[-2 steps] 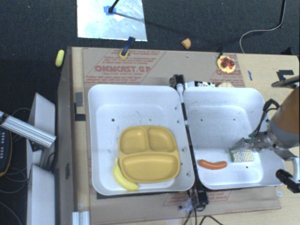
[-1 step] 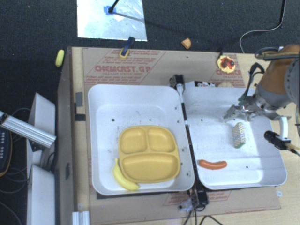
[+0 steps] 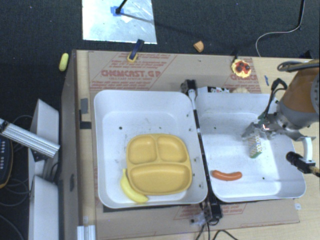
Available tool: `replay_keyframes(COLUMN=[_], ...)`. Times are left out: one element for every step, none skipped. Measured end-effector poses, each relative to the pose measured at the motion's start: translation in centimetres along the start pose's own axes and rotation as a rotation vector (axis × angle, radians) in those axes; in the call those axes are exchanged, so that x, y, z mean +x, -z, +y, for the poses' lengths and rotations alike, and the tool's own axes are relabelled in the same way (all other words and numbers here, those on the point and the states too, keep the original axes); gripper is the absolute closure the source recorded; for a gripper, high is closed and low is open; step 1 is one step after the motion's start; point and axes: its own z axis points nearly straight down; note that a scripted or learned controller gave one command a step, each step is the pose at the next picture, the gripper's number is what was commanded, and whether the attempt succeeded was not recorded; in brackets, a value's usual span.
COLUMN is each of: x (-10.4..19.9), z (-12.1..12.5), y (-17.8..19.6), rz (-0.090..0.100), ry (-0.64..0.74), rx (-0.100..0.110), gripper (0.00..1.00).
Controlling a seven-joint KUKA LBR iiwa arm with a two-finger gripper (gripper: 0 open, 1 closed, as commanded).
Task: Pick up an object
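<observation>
Two bins (image 3: 150, 101): one plate (image 3: 159, 164), one banana (image 3: 131, 189), one sausage (image 3: 227, 175).

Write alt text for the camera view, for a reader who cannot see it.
The arm's end effector reaches from the right into the right bin, just above a small patterned object, with a hot dog lying nearer the front. The left bin holds a yellow divided tray and a banana.
</observation>
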Motion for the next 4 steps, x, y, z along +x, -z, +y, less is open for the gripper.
replay_keyframes(x=[0.0,3.1,7.6,17.1], z=[0.1,-4.9,-3.2,-2.3], y=[1.1,8.7,8.0,11.1], rz=[-0.001,0.001,0.002,0.003], ry=[0.001,0.000,0.002,0.002], rx=[-0.003,-0.002,0.000,0.000], gripper=[1.00,1.00,1.00,1.00])
